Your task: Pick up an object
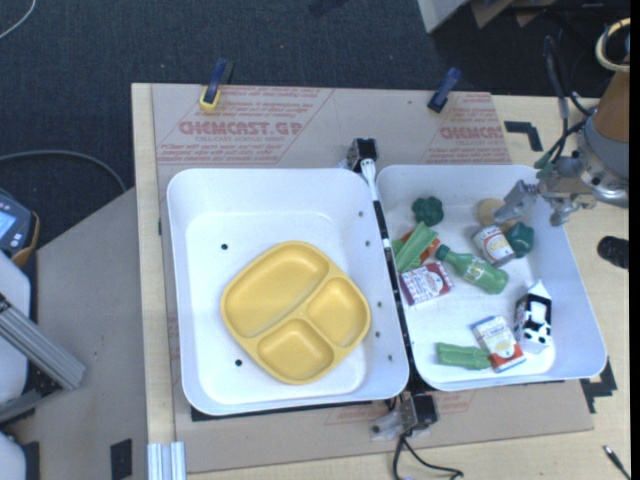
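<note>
Gripper [535, 200] hangs over the right bin's [590, 318] far corner, jaws spread, nothing between them; a small can [493, 244] just beside; green bottle [474, 269] mid-bin; left bin [190, 268] holds a yellow tray [295, 311].

High slanted view over both bins [180, 268]

Left bin [190, 268]: holds a yellow divided plate [295, 311], lying about centre.
Right bin [585, 313]: touching the left bin's right side; holds small items.
Green bottle [472, 270]: mid right bin, lying flat.
Broccoli piece [428, 209]: up-left of the green bottle.
Small can [493, 243]: just above the green bottle.
Cow figure [536, 322]: down-right of the green bottle.
Gripper [535, 206]: over the right bin's upper right, above the small can.
Counter [300, 123]: cardboard-covered, under both bins.
</note>
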